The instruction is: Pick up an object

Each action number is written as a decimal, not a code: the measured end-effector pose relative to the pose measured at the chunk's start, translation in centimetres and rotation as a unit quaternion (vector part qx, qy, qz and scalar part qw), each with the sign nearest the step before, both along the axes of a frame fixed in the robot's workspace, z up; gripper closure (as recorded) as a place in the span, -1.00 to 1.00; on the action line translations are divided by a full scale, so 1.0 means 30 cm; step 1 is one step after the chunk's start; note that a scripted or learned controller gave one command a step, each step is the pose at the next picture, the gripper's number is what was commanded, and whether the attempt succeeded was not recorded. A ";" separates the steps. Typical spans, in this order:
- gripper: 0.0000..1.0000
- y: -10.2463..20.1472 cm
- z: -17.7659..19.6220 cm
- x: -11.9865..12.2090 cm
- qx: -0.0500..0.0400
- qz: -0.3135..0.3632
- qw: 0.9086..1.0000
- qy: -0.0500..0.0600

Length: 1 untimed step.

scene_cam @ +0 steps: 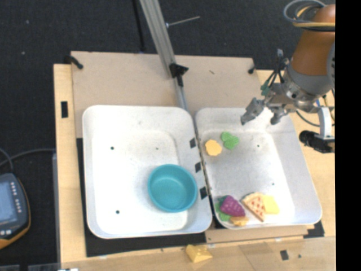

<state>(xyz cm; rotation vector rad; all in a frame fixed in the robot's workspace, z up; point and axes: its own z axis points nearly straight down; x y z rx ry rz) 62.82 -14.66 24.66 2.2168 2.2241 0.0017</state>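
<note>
My gripper (pixel 264 115) hangs over the far edge of the right bin (pixel 293 168), its two fingers spread apart with nothing between them. Below and left of it lie a green toy (pixel 229 140) and a yellow-orange piece (pixel 212 147). At the bin's near edge sit a purple grape bunch (pixel 231 206), a pizza slice (pixel 255 205) and a yellow block (pixel 271 205). A teal bowl (pixel 172 187) rests in the left bin (pixel 113 151).
A slanted metal pole (pixel 161 38) rises from behind the bins' shared edge. A yellow wedge (pixel 198 253) lies on the bench in front of the bins. A handheld pendant (pixel 11 208) sits at the far left.
</note>
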 end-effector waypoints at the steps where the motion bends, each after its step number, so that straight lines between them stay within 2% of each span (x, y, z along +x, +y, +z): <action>1: -1.00 0.000 0.000 0.000 0.000 0.000 1.000 0.000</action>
